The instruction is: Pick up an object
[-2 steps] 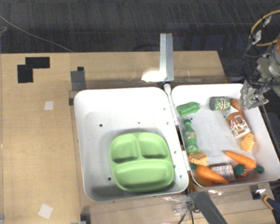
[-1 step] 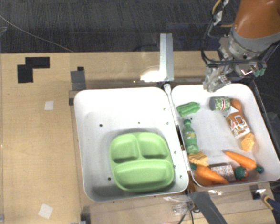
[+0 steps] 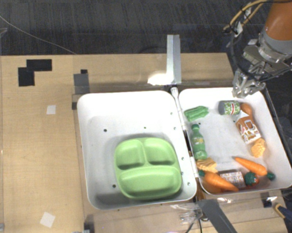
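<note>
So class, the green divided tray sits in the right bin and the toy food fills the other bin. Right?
Not quite. The camera view shows the green divided tray in the left bin; the toy food, such as the carrot, fills the right bin.

No lettering is legible; the brown packet (image 3: 247,128) bears blurred white print.

Left of and below the end effector (image 3: 245,87) spreads the pale wooden surface (image 3: 34,161), its boards meeting in faint seams. Far to the end effector's left, black squares (image 3: 33,70) mark the wood near its far edge, and small pale patches (image 3: 51,109) lie lower down. Beyond the surface, level with and above the end effector, runs dark ribbed floor (image 3: 104,17) crossed by a thin light cable (image 3: 25,32). A metal post (image 3: 174,59) stands to its left, a bright glare (image 3: 157,79) at its base
</note>
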You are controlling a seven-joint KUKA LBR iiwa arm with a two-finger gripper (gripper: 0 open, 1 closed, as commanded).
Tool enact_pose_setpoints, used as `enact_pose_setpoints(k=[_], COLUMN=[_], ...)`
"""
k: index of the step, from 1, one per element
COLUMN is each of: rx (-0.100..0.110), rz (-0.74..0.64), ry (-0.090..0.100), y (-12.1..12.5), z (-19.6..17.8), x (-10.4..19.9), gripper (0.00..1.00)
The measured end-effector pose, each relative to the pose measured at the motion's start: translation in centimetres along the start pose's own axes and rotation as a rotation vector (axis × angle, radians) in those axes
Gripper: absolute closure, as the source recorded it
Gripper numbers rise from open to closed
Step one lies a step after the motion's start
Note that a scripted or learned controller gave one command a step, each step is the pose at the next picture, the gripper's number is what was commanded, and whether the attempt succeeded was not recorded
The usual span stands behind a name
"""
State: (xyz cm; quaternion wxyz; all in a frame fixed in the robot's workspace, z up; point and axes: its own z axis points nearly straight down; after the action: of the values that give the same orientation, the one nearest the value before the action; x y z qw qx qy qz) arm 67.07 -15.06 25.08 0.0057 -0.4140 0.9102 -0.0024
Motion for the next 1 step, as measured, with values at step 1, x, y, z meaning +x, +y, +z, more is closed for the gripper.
enact_pose_setpoints(k=[1], rx=[0.000], rz=[-0.281], ry=[0.000], y=[-3.61], z=[-0.14], x=[4.12], gripper=[1.00])
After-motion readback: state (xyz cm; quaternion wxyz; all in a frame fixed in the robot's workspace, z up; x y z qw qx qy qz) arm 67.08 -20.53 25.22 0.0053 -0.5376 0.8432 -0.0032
